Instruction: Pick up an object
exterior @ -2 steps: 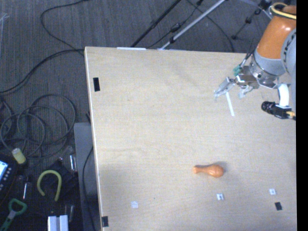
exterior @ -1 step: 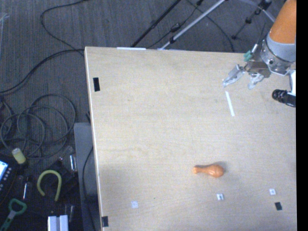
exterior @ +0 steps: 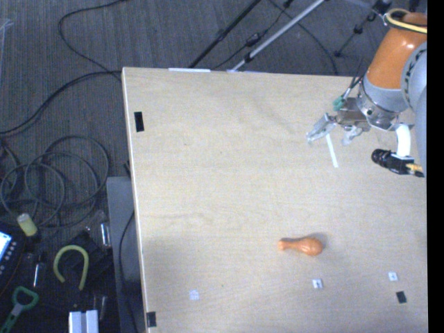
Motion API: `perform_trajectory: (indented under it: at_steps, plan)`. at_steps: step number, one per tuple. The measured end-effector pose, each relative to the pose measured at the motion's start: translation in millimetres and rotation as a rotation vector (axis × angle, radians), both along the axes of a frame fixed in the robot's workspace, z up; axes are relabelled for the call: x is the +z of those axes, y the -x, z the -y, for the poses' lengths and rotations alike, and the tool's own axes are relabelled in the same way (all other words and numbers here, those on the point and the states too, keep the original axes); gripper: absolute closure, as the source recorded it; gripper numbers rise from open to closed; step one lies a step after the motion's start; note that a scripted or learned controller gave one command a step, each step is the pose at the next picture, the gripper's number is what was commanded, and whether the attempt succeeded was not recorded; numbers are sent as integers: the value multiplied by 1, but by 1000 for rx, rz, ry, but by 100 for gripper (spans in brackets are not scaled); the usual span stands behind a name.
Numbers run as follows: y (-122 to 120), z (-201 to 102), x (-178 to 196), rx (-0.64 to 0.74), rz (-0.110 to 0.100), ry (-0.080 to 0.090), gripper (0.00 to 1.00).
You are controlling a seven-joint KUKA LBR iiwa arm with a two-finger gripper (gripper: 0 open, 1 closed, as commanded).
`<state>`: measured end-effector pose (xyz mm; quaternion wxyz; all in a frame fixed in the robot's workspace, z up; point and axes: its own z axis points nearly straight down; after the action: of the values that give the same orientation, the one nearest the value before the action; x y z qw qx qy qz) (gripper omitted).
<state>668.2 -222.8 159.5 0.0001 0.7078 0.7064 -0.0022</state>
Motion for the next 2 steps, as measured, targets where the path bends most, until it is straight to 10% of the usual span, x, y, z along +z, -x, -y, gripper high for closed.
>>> perform_trajectory:
  at_steps: [1,2]
  plan:
    - [0,-3,-76,121,1,-1,0]
    - [-1,-4,-66,123,2,1,100]
